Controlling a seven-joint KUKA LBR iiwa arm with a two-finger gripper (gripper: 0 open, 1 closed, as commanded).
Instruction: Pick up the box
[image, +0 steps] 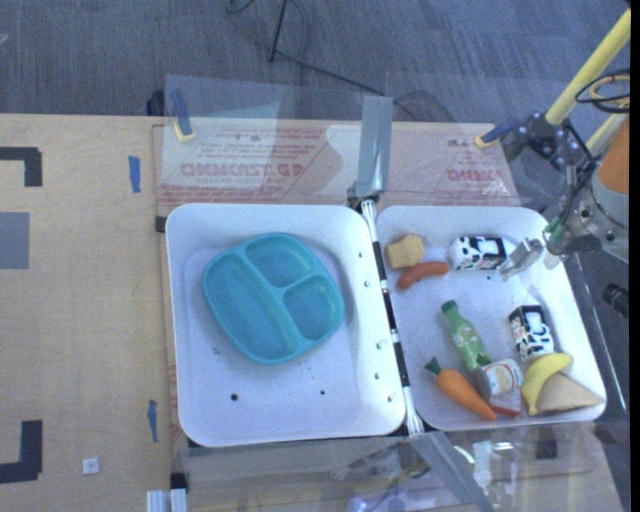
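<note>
A black-and-white cow-patterned box (478, 252) lies on its side at the back of the right bin (592, 345). A second box with the same pattern (530, 333) stands further forward, near the bin's right wall. My gripper (525, 257) hangs over the back right of that bin, just right of the lying box and above the standing one. I see nothing held in it. The grey arm with its orange band (612, 165) reaches in from the right edge.
The right bin also holds a bread piece (405, 250), a sausage (422, 272), a green bottle (463, 335), a carrot (462, 392), a small can (500, 380), a banana (545, 374) and a cone (568, 396). A teal divided plate (272, 297) lies in the left bin (200, 400).
</note>
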